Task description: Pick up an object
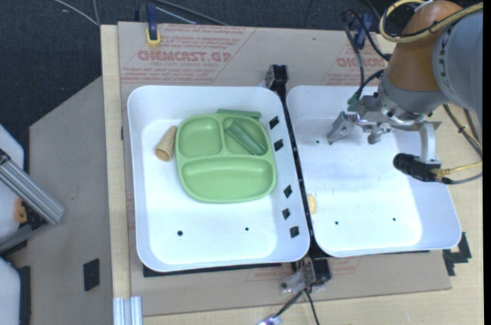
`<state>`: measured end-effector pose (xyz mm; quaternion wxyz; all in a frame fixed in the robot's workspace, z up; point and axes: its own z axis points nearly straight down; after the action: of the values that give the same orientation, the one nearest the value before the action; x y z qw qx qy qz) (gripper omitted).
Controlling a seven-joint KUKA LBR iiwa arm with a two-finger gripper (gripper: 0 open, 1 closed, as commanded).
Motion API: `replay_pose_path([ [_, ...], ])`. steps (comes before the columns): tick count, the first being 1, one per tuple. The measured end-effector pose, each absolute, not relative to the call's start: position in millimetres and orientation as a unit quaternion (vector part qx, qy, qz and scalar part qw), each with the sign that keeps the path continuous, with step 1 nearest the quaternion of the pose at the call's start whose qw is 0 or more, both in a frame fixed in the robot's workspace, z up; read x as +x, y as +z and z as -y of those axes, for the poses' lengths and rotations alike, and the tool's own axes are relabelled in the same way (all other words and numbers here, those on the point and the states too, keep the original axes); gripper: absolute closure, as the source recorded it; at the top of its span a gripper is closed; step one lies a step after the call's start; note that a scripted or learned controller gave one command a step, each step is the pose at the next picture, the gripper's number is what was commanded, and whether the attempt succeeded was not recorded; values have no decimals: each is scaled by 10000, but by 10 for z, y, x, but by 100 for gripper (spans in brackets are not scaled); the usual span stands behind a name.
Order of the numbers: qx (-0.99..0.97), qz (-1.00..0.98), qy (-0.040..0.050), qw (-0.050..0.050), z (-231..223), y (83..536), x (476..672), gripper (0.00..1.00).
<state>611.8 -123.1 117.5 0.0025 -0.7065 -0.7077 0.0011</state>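
Green divided plate (226, 162) sits mid left bin (153, 231), a tan cone (165, 143) touching its nine o'clock edge. At three o'clock, we see the claw (359, 128) spread, holding nothing, over the right bin (383, 231).

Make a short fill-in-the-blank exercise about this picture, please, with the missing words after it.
1. The green plate lies in the ____ bin.
2. The small cone lies on the plate's ____ side.
3. The pincer is above the ____ bin.
4. The green plate has ____ compartments.

Missing words: left; left; right; three
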Motion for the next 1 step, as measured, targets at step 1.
replay_pose_path([
  [1,-7069,7073,13,27,1222,829,6113,0],
])
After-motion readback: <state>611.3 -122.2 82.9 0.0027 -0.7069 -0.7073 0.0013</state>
